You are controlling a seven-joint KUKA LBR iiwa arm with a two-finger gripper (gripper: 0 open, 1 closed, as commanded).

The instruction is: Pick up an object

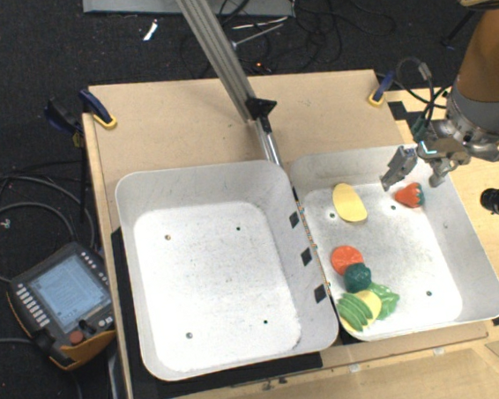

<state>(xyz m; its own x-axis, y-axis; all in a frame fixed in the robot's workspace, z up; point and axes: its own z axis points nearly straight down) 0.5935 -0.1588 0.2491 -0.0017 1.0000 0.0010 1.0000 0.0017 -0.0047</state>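
We see a grey arm (480,112) with a broad orange band above the wrist, black cables looping beside it, and a grey metal end effector (422,170).

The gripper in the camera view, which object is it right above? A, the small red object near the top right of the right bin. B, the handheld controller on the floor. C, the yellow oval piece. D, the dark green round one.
A: the gripper hangs directly over the small red object in the right bin, apart from the yellow oval piece and the dark green round one.

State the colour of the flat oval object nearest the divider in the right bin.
Pale yellow oval object, clearest in the camera view.
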